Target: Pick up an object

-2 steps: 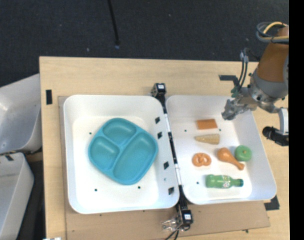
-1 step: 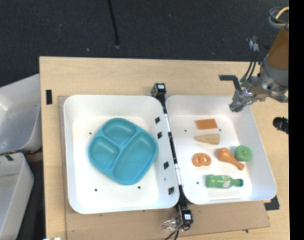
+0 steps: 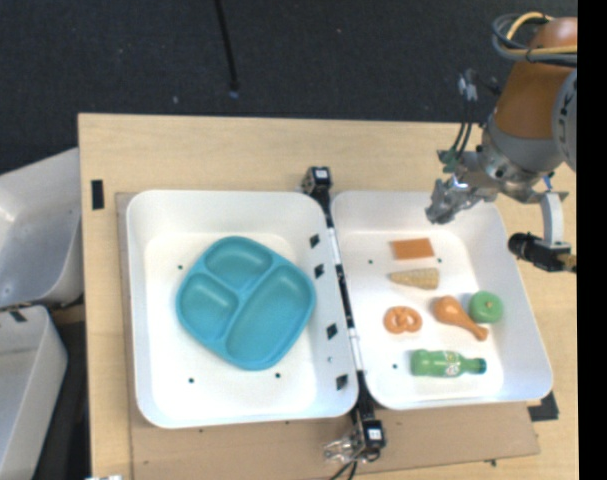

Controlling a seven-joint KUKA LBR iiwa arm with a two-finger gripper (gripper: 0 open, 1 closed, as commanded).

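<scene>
End effector [image 3: 447, 208] above the right bin's [image 3: 523, 368] far edge; its grip state cannot be told.
Nearest the camera, well below it: green bottle [image 3: 446, 365], then pretzel [image 3: 403, 319], drumstick [image 3: 457, 315], green round piece [image 3: 486, 307], tan slice [image 3: 414, 279], and orange block [image 3: 411, 250] just beneath it.

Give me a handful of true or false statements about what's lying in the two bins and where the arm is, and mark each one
1. The blue divided plate lies in the left bin. True.
2. The green bottle stands upright. False: it lies on its side, in the right bin.
3. The gripper hangs over the far edge of the right bin, apart from the items. True.
4. The orange pretzel sits on the blue plate. False: it lies on the right bin's floor.
5. The orange block lies just beyond the tan wedge. True.
6. The drumstick is held by the gripper. False: it lies beside the green round item.
</scene>
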